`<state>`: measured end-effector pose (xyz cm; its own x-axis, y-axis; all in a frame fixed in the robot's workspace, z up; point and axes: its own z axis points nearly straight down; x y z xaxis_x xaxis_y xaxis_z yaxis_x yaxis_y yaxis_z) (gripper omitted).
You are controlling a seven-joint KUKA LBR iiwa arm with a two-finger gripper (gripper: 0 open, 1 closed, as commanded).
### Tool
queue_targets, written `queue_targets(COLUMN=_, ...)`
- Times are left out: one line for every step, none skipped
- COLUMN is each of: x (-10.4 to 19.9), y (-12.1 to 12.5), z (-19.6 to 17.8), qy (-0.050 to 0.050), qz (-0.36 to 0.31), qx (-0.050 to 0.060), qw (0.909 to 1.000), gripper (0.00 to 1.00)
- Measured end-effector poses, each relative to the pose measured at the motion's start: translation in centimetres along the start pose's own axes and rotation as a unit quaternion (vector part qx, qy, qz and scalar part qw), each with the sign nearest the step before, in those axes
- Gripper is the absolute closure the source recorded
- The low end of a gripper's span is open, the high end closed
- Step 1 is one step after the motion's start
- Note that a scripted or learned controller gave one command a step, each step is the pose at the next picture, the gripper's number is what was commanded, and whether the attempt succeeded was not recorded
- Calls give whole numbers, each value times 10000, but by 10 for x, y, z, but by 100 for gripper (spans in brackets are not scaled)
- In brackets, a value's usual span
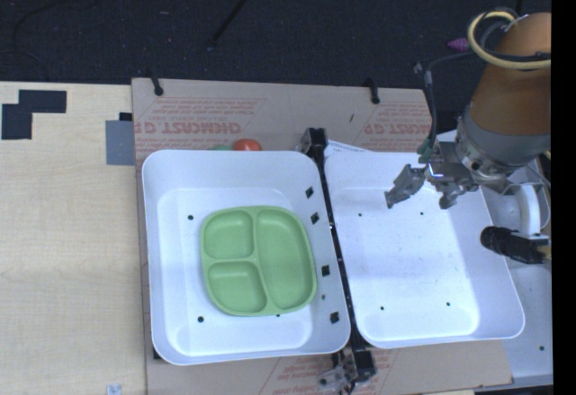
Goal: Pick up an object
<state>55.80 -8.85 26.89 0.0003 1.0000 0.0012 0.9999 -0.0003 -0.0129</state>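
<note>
A light green divided plate (258, 259) with three compartments lies flat in the middle of the left bin (171, 204). My gripper (423, 194) hangs over the far part of the right bin (423, 294), well to the right of the plate. Its two grey fingers (399, 190) are spread apart and point down and to the left. It is open, with nothing between the fingers. The arm's orange band (517, 69) rises above it at the right edge of the view.
A small red object (246, 146) peeks over the far rim of the left bin, lying outside it on the cardboard sheet (270, 119). A black divider rail (328, 240) runs between the two bins. Pale wooden benchtop (63, 249) lies to the left.
</note>
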Motion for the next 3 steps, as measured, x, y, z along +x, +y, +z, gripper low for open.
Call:
queue_targets(x=0, y=2, z=-6, qy=-7, qz=-7, qx=-57, qw=10000, gripper=0)
queue_targets(x=3, y=-3, z=39, qy=0, qz=-7, qx=-25, qw=10000, gripper=0)
queue_targets(x=9, y=-4, z=84, qy=2, qz=0, qx=-26, qw=10000, gripper=0)
